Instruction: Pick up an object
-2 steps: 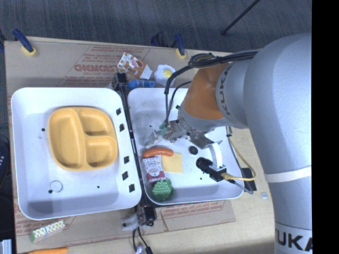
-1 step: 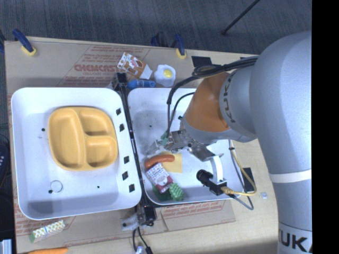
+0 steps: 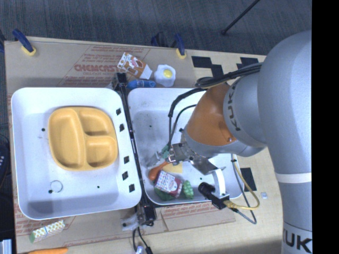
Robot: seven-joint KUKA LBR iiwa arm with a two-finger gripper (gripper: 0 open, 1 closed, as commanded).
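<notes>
In the right bin point(image 3: 148, 115), a pile of small objects lies near the front: a red-and-white packet point(image 3: 166, 181), a green item point(image 3: 188, 189) beside it and an orange piece point(image 3: 154, 172) to its left. My gripper point(image 3: 175, 155) reaches down into this bin just behind the pile, close above the objects. The grey arm and its orange band point(image 3: 209, 123) hide much of the bin's right half.
A yellow divided tray point(image 3: 82, 136) lies in the left bin point(image 3: 26, 142). Behind the bins sit a small printed carton point(image 3: 130, 64), a blue item point(image 3: 141, 83) and a yellow-and-white object point(image 3: 165, 74). A wrapped candy point(image 3: 46, 229) lies at the front left.
</notes>
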